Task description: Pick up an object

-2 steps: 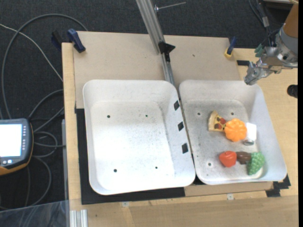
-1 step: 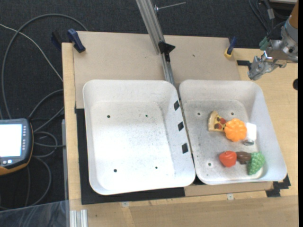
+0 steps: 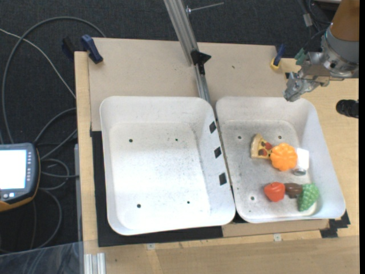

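Claw position: claw (image 3: 292,93) hangs over the far rim of the right bin (image 3: 325,153), at its back edge, clear of every object.
Claw state: cannot tell, too small and blurred at the tip; nothing visibly in it.
Arm: grey wrist with orange band (image 3: 346,19) comes in from the upper right, above the claw.
Why claw sits there: looks like a raised, parked or approach pose at the bin edge, not a grasp; judgement only.
Object cluster: all candidates lie in the right bin, below the claw toward the near side, well apart from it.
Orange ball-like toy (image 3: 283,156): nearest bulky item below the claw, rounded, lumpy, bright orange; touching a white block (image 3: 302,158) on its far-from-centre side.
Pizza-slice toy (image 3: 261,147): flat yellow wedge with red spots, just beside the orange toy, lying flat.
Red toy (image 3: 274,191): small, rounded, tomato-like, further below the claw, near the front wall.
Brown piece (image 3: 293,189): dark, small, between red toy and green one; shape unclear.
Green bunch (image 3: 308,196): knobbly, grape-like, against the front corner wall.
Why clustered: pieces seem to have been dropped loosely into one side, hence crowded.
Left bin (image 3: 114,153): far across from the claw.
Bench (image 3: 142,67): bare tan board behind the bins.
Task progress: not yet picked, judged.
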Robot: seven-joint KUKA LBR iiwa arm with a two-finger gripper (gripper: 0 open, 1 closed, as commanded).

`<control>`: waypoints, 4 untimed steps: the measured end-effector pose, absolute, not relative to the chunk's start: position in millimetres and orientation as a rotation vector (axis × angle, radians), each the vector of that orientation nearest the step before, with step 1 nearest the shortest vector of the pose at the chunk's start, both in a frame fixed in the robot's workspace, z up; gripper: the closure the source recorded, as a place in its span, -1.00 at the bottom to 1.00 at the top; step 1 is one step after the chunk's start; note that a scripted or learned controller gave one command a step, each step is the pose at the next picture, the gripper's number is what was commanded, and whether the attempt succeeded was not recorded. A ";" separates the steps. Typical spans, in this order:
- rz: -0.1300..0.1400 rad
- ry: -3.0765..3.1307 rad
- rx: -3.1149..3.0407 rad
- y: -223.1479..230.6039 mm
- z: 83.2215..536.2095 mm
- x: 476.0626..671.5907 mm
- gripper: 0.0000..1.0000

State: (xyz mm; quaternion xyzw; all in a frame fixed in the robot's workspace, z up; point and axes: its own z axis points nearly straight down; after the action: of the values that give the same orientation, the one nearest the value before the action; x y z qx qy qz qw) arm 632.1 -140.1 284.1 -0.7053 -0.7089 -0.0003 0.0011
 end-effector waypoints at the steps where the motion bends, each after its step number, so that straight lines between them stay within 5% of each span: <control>1: 0.001 -2.224 -2.214 -98.3 273.1 620.0 1.00; 4: 0.004 -2.223 -2.212 40.5 245.9 551.7 1.00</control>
State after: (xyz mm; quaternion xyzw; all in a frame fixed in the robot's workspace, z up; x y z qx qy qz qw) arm 551.7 40.5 245.9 -0.7054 -0.7088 0.0012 0.0029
